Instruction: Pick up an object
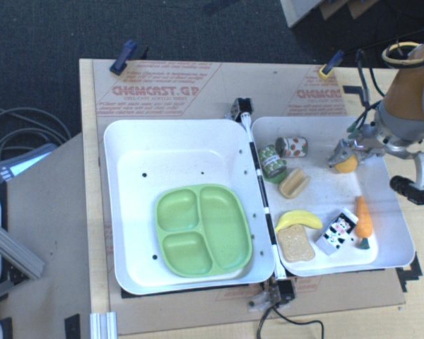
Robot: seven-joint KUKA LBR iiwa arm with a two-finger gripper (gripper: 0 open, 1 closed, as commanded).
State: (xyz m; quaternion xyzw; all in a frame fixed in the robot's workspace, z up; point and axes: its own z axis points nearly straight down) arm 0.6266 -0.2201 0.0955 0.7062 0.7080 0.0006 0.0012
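One yellow object (347, 164) sits in the right bin (396, 256) at its two o'clock corner, directly under the gripper (350, 154), whose narrow-set fingers straddle it, though an actual grip is unclear.

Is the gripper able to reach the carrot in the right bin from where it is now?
Probably yes. The carrot lies at the near right side of the right bin, with open bin floor between it and the gripper. Only the black-and-white toy lies close beside it, which might crowd the fingers.
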